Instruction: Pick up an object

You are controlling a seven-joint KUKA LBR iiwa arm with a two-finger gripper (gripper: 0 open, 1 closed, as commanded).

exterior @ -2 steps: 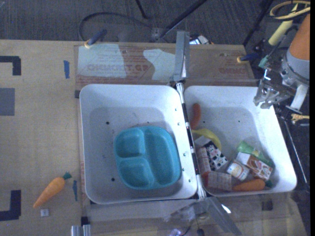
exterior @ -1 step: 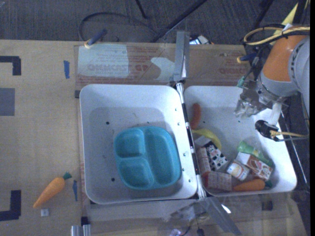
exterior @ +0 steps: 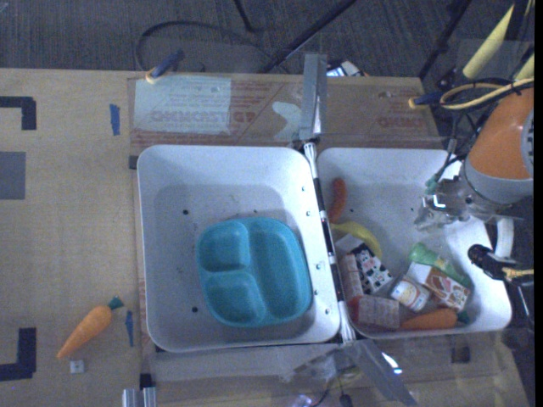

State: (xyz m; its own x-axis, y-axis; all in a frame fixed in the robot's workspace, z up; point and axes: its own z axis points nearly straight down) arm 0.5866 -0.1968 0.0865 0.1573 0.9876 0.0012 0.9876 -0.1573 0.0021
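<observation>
While the arm reaches in from my right, I see its gripper hanging over the right-hand bin, near that bin's far right side, above bare white floor. From this angle I cannot tell how the gripper stands, and I see nothing in its hold. The orange band sits just above the wrist, with yellow and black cables looping behind it.

Nothing has been picked yet; all the objects lie in the bin. Closest to the gripper, toward me, is a green packet, and beside it a small carton with an orange-red face. Just left of that lies a round tin, and along the near wall an orange carrot beside a brownish block. Further left I see a black-and-white patterned box, a yellow banana curving above it, and a reddish sausage-shaped piece against the bin's left wall.

The left-hand bin holds a teal divided plate, lying flat. Out on the bench, well apart from both bins, lies another toy carrot.
</observation>
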